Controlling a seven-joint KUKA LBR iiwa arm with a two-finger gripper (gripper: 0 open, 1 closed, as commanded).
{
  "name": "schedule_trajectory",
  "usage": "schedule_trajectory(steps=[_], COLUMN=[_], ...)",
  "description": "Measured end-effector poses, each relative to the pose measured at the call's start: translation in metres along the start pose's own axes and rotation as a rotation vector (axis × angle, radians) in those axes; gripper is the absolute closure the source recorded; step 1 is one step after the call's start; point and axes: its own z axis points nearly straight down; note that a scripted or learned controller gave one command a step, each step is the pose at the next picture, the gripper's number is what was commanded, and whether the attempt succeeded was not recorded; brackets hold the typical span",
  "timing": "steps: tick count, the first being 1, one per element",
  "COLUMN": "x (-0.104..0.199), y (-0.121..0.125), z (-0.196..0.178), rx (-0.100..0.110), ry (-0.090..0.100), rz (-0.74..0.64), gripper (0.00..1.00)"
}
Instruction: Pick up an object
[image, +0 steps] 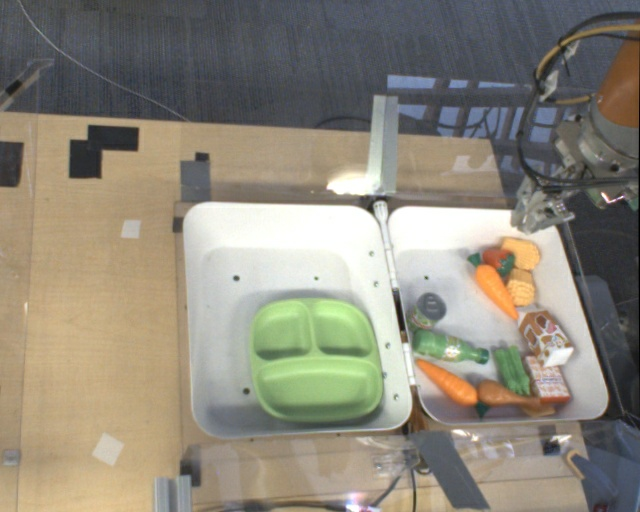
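We see the gripper (541, 211) hanging over the far right corner of the right bin (438, 265), on the grey arm (610, 120) that reaches in from the right. We cannot tell from here whether its claw is spread or pressed together, and nothing shows between its tips.

The things to pick from lie in the right bin. A carrot (494, 288) sits near the far right side, with a piece of corn (521, 290) touching it on the right. A green bottle (449, 347) lies near the middle, a second carrot (446, 381) just nearer than it, and a small carton (545, 337) rests by the right wall.

In the left bin (220, 260) a green divided plate (316, 358) lies toward the near side.
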Motion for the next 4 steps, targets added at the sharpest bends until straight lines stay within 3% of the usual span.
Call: schedule_trajectory(steps=[4], x=[-0.012], y=[-0.001], z=[-0.057], rx=[0.023], ry=[-0.046], rz=[0.001], gripper=[1.0])
